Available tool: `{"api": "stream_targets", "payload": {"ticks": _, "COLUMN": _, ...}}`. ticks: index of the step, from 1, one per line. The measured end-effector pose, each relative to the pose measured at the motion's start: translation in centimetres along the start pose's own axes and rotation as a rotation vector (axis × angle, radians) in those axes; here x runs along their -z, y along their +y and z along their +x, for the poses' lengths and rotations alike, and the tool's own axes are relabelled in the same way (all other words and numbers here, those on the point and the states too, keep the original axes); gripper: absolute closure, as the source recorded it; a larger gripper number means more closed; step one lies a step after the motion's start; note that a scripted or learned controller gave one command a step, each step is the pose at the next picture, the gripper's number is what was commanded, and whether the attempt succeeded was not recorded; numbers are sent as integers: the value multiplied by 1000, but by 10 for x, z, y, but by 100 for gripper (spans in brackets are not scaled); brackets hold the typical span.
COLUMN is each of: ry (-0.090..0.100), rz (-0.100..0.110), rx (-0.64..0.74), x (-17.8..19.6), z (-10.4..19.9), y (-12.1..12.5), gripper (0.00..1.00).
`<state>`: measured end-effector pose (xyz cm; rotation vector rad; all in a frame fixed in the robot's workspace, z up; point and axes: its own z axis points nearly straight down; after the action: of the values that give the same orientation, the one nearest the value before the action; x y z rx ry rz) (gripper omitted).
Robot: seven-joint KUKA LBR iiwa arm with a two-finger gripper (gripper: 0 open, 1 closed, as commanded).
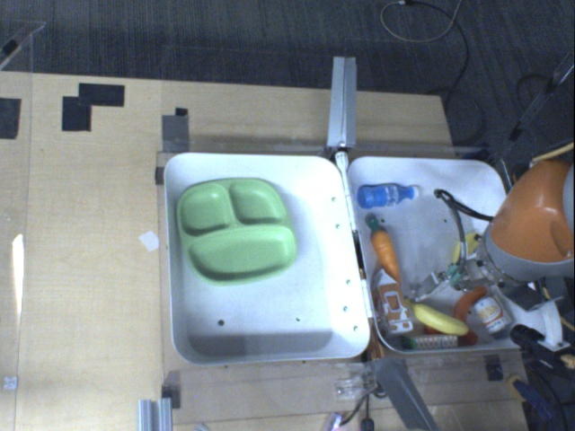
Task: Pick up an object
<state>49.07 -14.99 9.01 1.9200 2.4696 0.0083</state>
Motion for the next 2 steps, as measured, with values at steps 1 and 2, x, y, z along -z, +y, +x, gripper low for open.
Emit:
{"api": "stream_targets", "payload": {"ticks": 1, "ry": 0, "rz": -8, "rx": 2, "x": 12, "z": 1, "y": 4, "gripper": 100}}
{"api": "stream_targets", "payload": {"ticks": 2, "ry": 3, "rz": 7, "rx": -135, "x": 121, "z": -41, "y": 37, "gripper": 100}}
